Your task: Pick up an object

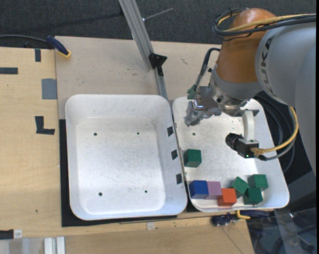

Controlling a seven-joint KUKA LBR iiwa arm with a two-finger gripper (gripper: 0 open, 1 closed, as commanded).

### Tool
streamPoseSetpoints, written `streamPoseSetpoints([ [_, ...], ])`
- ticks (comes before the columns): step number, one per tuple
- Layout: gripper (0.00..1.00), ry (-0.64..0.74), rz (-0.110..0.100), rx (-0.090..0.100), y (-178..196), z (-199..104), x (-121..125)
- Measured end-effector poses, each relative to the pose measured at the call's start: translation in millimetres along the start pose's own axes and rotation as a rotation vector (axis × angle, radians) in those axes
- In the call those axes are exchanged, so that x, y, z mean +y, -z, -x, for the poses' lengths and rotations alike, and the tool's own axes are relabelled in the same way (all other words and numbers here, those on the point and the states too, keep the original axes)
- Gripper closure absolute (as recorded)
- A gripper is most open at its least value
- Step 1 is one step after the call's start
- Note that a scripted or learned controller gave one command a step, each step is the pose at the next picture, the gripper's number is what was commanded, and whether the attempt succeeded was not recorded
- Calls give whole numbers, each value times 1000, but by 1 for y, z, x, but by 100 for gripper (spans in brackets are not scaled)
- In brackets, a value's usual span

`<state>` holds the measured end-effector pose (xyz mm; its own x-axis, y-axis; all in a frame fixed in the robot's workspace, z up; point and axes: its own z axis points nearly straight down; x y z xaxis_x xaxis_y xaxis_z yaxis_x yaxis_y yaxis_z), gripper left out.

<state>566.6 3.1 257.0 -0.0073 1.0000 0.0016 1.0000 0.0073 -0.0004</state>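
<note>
My gripper (193, 115) hangs over the upper left part of the right bin (215, 136), close to the rim it shares with the left bin. A green cube (192, 157) sits alone below the gripper, apart from it. Along the bin's front edge lie a blue cube (198, 188), a lilac cube (214, 188) and an orange cube (228, 196). To their right sit three more green blocks (253, 195), packed close together. I see nothing under the gripper.
The left bin (117, 157) lies beside the right one. A slanted metal pole (141, 30) comes down to the bins' shared back corner. A black unit (239, 143) on the arm hangs over the right bin. Cables (289, 136) loop at the right.
</note>
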Motion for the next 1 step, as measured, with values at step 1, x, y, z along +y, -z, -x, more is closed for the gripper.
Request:
streamPoseSetpoints([
  [1,100,-2,-1,-2,-17,-46,21],
])
